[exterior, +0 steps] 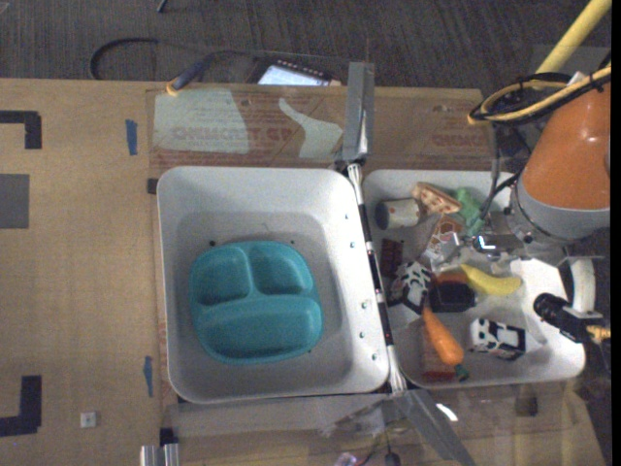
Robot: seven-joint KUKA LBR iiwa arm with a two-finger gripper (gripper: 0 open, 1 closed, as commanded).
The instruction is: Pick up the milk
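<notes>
Two black-and-white cow-patterned milk cartons lie in the right bin. One carton is near the front right; the other rests against the left wall. The grey arm with its orange band reaches in from the right. My gripper hangs low over the middle of the bin, between the two cartons and above a black block. Neither carton is seen in its grasp.
Crowded around the gripper are a banana, a carrot, a pizza slice, a grey can, a green item and a dark bar. The left bin holds a teal divided plate.
</notes>
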